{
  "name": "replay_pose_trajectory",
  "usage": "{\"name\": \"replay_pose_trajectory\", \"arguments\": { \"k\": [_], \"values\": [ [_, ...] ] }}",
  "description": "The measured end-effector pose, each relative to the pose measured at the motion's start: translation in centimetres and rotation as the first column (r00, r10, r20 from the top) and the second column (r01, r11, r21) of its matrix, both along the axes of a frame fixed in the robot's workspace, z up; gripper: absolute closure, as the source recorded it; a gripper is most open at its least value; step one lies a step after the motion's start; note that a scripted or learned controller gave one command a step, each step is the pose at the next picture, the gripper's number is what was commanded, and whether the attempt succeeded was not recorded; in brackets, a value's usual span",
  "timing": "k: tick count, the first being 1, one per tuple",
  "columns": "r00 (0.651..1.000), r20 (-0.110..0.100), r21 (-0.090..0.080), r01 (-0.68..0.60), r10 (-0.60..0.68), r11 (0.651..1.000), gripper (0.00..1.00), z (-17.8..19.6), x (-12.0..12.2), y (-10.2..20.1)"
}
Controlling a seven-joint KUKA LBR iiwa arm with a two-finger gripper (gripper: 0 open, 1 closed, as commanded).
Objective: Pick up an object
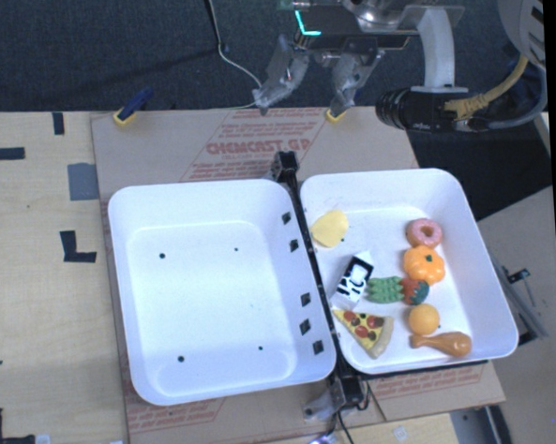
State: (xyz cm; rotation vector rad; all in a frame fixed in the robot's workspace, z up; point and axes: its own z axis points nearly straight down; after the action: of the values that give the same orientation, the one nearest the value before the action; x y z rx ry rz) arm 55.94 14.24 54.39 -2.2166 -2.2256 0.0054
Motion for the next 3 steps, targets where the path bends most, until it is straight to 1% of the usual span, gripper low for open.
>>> {"name": "replay_pose_trajectory", "arguments": {
  "k": [1, 2, 3],
  "values": [
    [1.000, -0.002, 0.003, -0.009, 0.009, 1.000, 0.00, -2.1, -4.7, 9.0],
    [1.000, 0.000, 0.001, -0.001, 0.001, 1.000, 1.00, -1.0, -4.4, 8.5],
    [1.000, 0.001, 0.001, 0.005, -0.005, 1.000, 1.00, -0.9, -7.3, 3.7]
  ]
}}
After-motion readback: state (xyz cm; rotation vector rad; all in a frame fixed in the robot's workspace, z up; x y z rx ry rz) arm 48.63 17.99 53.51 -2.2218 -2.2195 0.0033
